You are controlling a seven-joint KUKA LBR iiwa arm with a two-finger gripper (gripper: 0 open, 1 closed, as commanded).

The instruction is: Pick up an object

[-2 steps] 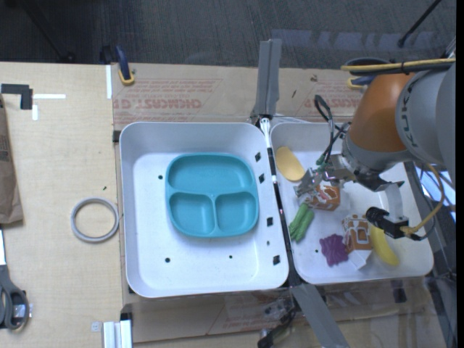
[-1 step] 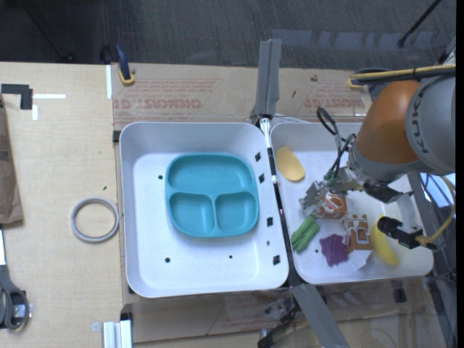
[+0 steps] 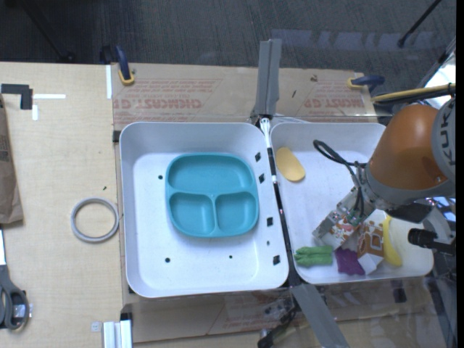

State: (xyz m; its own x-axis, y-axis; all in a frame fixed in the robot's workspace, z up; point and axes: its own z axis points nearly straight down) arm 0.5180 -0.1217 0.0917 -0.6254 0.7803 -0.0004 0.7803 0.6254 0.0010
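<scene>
In the right bin (image 3: 319, 133), my gripper (image 3: 333, 227) reaches down from the grey arm with its orange band (image 3: 407, 154). It hovers over or touches a small pile at the bin's front. The pile holds a green object (image 3: 313, 255), a purple object (image 3: 349, 262), an orange and white packet (image 3: 371, 241) and a yellow object (image 3: 391, 243). A flat yellow oval (image 3: 291, 164) lies apart near the bin's back left. The wrist hides part of the pile.
The left bin (image 3: 141, 216) holds a teal divided plate (image 3: 213, 195). On the bench to the left lie a grey ring (image 3: 95, 219), scissors (image 3: 13, 303) and a brown bag (image 3: 9, 165). A grey divider post (image 3: 269, 78) stands behind the two bins.
</scene>
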